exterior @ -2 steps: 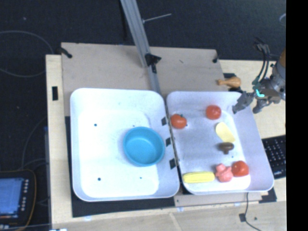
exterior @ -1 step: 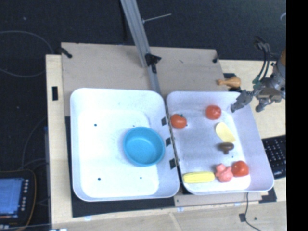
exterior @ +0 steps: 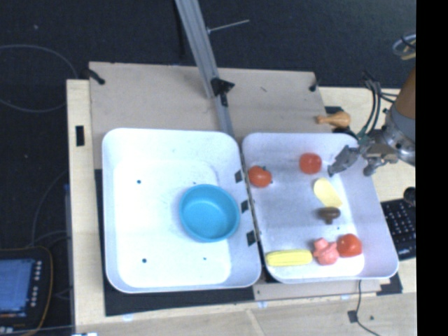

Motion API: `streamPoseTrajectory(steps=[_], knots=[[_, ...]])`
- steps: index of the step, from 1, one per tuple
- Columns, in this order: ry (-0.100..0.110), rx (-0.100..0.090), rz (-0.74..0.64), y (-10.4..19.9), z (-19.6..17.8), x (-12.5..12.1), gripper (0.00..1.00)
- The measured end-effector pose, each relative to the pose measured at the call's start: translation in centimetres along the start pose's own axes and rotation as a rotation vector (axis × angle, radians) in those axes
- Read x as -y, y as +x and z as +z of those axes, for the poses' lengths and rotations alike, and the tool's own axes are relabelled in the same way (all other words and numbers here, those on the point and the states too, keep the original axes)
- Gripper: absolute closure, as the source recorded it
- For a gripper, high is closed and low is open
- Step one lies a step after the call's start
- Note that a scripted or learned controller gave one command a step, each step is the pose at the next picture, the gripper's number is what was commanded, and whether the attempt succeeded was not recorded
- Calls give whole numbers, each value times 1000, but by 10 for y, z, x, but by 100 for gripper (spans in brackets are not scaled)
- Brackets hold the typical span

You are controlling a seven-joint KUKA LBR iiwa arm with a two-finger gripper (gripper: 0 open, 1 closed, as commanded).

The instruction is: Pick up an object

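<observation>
The right bin (exterior: 280, 208) holds several small items: a red tomato-like piece (exterior: 260, 176) at its left edge, a red round piece (exterior: 311, 163) near the back, a pale yellow piece (exterior: 326, 192), a small brown piece (exterior: 330, 214), a yellow corn-like piece (exterior: 288, 258), a pink piece (exterior: 324, 251) and another red piece (exterior: 349, 245) at the front. My gripper (exterior: 357, 160) hangs over the bin's back right part, to the right of the red round piece, with nothing visible between its fingers.
A blue bowl (exterior: 208, 212) sits in the left bin (exterior: 140, 166). A grey pole (exterior: 203, 54) slants up from between the bins. An orange object (exterior: 333, 120) lies on the bench behind the right bin. A keyboard (exterior: 400, 222) is at the right.
</observation>
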State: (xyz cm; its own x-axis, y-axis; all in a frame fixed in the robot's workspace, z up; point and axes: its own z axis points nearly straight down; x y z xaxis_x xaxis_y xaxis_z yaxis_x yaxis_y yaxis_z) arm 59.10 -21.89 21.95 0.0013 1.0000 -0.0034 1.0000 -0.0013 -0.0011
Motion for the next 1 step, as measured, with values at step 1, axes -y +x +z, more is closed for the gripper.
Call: streamPoseTrajectory(steps=[1], knots=[[0,0,0,-5,63,2,0]])
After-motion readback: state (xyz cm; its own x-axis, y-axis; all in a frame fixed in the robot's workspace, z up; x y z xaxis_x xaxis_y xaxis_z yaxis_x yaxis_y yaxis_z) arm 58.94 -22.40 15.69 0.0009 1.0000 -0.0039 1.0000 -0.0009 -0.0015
